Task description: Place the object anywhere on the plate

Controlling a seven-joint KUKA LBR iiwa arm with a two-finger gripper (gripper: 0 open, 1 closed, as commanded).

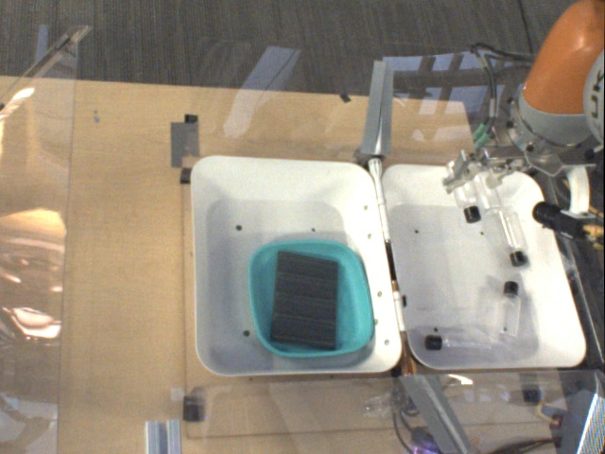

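Observation:
A dark grey ribbed rectangular block (305,300) lies flat on the teal plate (356,291) in the left bin (217,253). My gripper (493,235) hangs over the upper part of the right bin (558,339), well to the right of the plate. Its clear fingers with black tips (471,214) stand apart, open, with nothing between them. The grey arm with its orange band (567,55) comes in from the upper right.
A small black piece (432,341) sits near the right bin's front left corner. A metal divider post (376,112) rises behind the seam between the bins. The wooden bench (104,253) stretches left of the bins.

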